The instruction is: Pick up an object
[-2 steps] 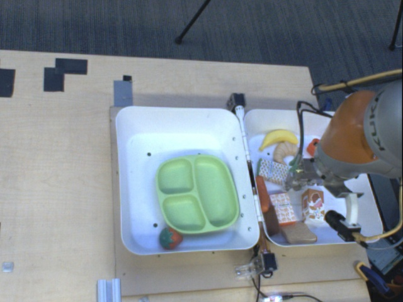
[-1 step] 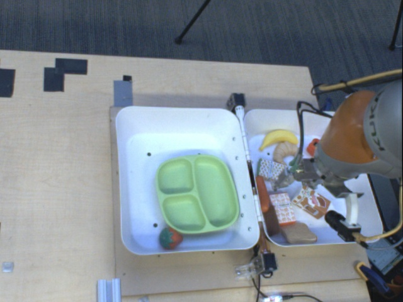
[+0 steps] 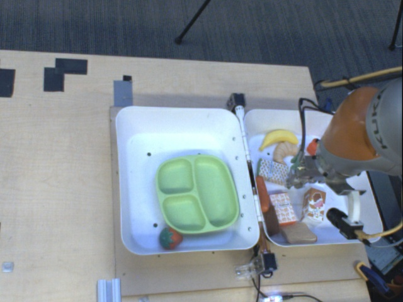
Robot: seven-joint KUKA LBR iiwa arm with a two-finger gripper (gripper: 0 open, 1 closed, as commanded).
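Now pincer (image 3: 296, 176) low in right bin (image 3: 378, 216), patterned packet (image 3: 272, 170) just beside; grip state unclear.

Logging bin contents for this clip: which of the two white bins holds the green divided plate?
The left white bin holds the green three-compartment plate. The right white bin, where the gripper is, holds a yellow banana and small packets instead.
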